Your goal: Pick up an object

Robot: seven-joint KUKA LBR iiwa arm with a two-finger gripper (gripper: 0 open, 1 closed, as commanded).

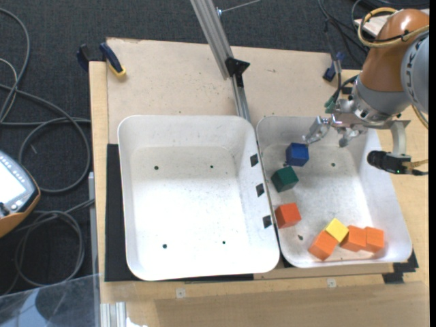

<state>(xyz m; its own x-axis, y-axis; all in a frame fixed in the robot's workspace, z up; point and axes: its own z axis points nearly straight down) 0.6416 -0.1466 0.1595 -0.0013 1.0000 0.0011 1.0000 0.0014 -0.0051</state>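
- Hovering, your tool [332, 133] hangs over the right bin [381, 203], fingers spread, gripping nothing.
- Nearest pick, the blue cube [297, 154], sits just beside it; the green cube [285, 178] lies below, apart enough for fingers.

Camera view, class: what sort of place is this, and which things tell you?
Probably a robotics lab bench: a robot arm reaches over two white bins, small coloured blocks lie in one, and loose cables trail across the floor.

Even, bright light; soft shadows; perhaps slight blur.
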